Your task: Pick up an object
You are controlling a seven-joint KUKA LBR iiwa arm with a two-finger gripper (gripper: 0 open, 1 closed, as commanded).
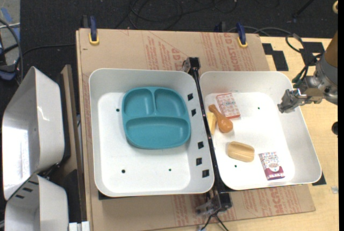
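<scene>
Hovers at the right rim of the right bin (301,133): the hand (286,104), nothing between its fingers; gap too small to tell. Lying inside that bin: a wooden spoon-like piece (220,120) beside a small pink-and-white packet (228,106), a tan bread-shaped block (240,151), another packet (271,165). Resting in the left bin (107,171): a teal divided plate (156,117).

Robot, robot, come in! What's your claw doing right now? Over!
Gripper at right bin's right rim, holding nothing. Wooden spoon, bread roll, two small packets untouched. Nothing blocking.
</scene>
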